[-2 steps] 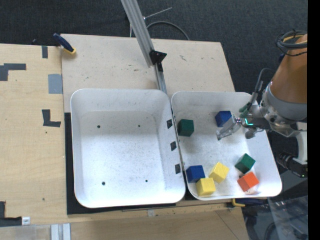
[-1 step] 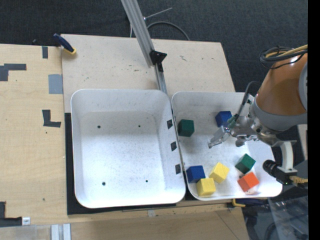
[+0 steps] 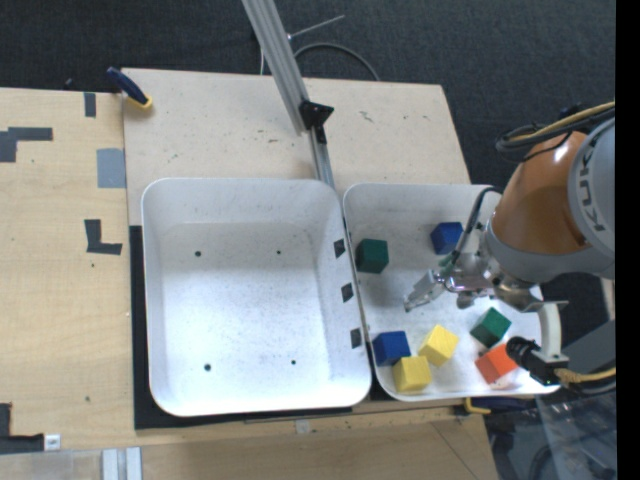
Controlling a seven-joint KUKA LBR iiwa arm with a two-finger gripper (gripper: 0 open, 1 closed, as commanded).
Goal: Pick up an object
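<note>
1. The right white bin (image 3: 400, 200) is crowded along its near edge: a blue cube (image 3: 391, 346), two yellow cubes (image 3: 438, 344) (image 3: 412, 373), a green cube (image 3: 491, 326) and an orange cube (image 3: 495, 364).
2. A dark green cube (image 3: 372, 255) stands near its left wall; another blue cube (image 3: 447, 236) sits toward its far edge.
3. Bare floor lies between these groups.
4. The left white bin (image 3: 160, 268) offers open floor throughout.

A grey arm with an orange band reached in from the right, its wrist angled downward and leftward, the claw (image 3: 428, 290) hanging low with fingers parted.
</note>
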